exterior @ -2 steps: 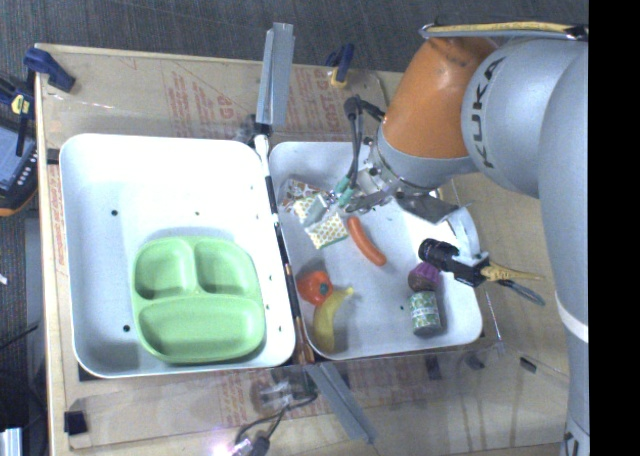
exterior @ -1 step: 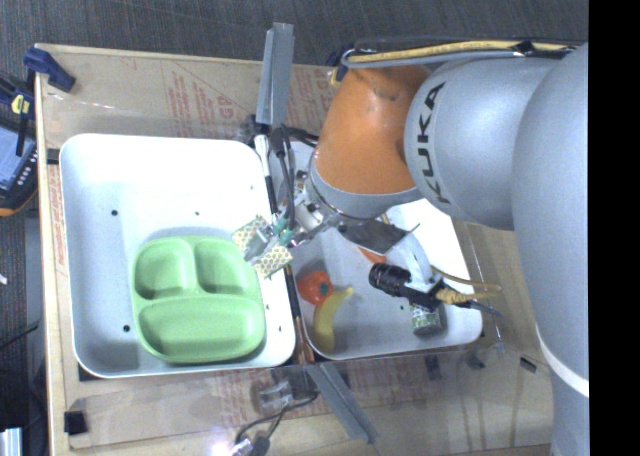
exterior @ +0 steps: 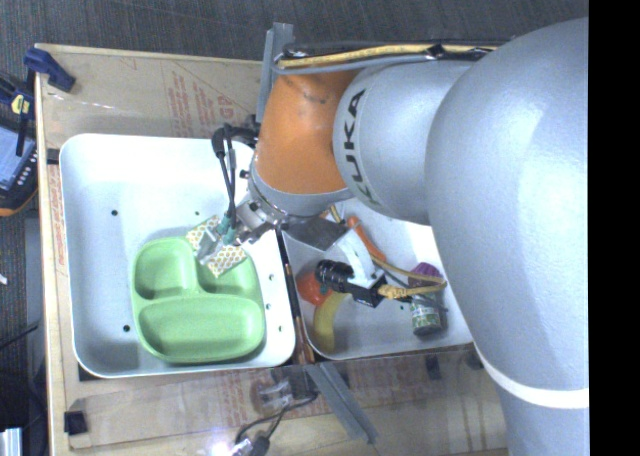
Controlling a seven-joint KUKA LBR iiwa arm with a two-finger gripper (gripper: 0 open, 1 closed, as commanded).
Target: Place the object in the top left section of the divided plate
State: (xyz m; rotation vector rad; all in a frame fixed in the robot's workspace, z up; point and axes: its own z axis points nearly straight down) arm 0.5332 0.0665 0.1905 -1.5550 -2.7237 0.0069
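A green divided plate (exterior: 200, 329) lies in the left white bin (exterior: 90, 244), with two small sections at its top and one large section below. A beige, lattice-patterned flat piece (exterior: 226, 260) sits at the plate's upper edge, over the ridge between the two small sections. My gripper (exterior: 220, 238) reaches down from the right, right onto this piece. Its fingertips are shut on the piece, which sticks out on both sides of them. The top left section (exterior: 163, 266) holds nothing.
The right bin (exterior: 390, 349) holds a red item (exterior: 309, 290), a yellow banana-like item (exterior: 328, 324), a dark green can (exterior: 426, 318), a purple item (exterior: 429, 271) and an orange item (exterior: 360, 238). The arm's big grey body covers most of that bin.
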